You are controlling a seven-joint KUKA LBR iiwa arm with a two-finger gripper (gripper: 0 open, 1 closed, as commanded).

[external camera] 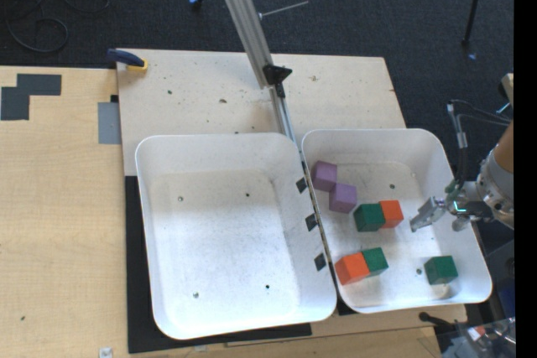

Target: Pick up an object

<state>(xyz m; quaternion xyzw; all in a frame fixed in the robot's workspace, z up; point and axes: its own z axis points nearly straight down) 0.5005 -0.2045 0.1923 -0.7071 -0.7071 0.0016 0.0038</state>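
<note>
Gripper [424, 215] at the frame's right edge hovers over the right bin [419, 140]; whether it is open, I cannot tell. Below: purple blocks [334, 186], green-orange pairs [378, 215] [362, 264], and a lone green block [440, 270] lower right.

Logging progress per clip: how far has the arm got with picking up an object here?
Done: the two-finger gripper has reached the right-hand white bin, by its right wall. In hand: nothing shows between its fingers; it sits near the green-and-orange block pair. Left: the whole grasp and lift. The purple blocks, the orange-and-green pair and the lone green cube all lie on the bin floor.
</note>
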